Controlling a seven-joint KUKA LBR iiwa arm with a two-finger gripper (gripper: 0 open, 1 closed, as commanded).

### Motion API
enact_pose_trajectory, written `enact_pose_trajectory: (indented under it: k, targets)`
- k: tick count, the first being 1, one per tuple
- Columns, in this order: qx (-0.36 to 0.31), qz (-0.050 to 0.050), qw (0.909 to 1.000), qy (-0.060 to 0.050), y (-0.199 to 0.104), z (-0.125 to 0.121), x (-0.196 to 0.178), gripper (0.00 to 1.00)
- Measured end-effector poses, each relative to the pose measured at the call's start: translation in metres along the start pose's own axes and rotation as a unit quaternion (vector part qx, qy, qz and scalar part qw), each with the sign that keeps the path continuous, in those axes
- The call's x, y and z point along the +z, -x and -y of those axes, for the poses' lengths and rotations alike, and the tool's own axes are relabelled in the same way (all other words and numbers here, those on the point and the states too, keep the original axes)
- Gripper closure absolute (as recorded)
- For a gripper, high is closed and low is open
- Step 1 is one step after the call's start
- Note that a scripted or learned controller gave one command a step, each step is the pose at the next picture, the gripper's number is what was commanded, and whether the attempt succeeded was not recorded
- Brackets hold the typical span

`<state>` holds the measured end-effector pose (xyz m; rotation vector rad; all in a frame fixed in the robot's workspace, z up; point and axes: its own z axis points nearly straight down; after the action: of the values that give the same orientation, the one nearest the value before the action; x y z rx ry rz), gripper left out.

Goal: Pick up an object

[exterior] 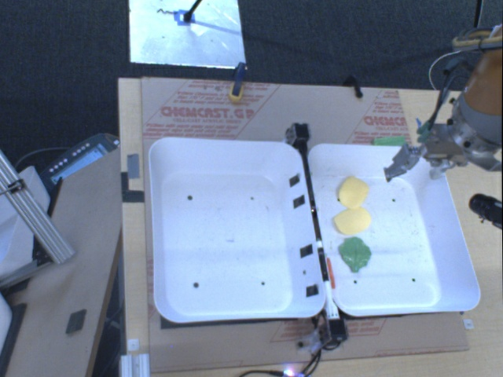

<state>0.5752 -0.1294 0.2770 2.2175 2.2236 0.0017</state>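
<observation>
Three objects line the right bin's [440,234] left side, near the divider: a yellow piece [353,192] at about 11 o'clock in that bin, a second yellow piece [353,221] just below it, almost touching, and a green piece [355,253] near 8 o'clock. My gripper [402,163] hangs over the bin's upper edge at 12 o'clock, apart from all three, nothing between my fingers; how wide they stand I cannot tell. The left bin [228,226] sits beside it.
</observation>
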Motion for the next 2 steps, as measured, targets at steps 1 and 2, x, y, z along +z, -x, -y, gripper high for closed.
enact_pose_trajectory:
  k: [1,2]
  targets:
    - [-0.002,-0.002,1.0000,-0.003,-0.060,0.026,0.080,0.00]
    - [0.002,0.000,1.0000,-0.004,-0.039,0.057,0.149,0.00]
